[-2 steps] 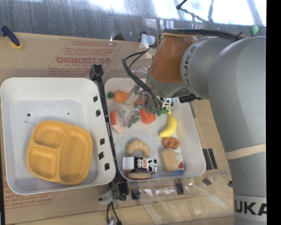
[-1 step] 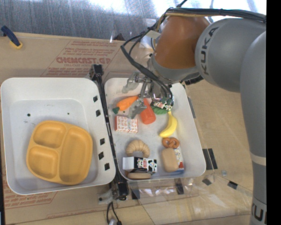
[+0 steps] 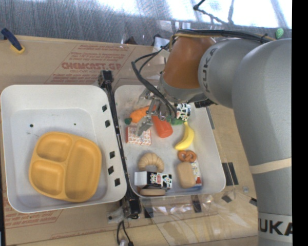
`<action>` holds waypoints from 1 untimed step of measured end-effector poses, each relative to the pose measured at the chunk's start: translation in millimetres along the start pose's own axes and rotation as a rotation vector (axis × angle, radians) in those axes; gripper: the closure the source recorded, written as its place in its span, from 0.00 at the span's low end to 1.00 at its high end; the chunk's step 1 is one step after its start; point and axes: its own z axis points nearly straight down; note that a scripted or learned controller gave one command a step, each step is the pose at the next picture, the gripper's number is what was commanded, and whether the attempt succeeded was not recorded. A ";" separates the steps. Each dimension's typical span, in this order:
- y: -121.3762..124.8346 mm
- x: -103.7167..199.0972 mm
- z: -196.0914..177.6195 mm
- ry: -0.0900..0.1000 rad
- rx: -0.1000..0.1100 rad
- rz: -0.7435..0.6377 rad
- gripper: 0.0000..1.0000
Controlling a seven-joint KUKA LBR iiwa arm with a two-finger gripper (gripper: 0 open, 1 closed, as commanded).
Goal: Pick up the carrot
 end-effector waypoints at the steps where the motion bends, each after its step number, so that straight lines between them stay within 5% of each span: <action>1: 2.4 -2.4 -13.2 -0.007 0.001 -0.009 1.00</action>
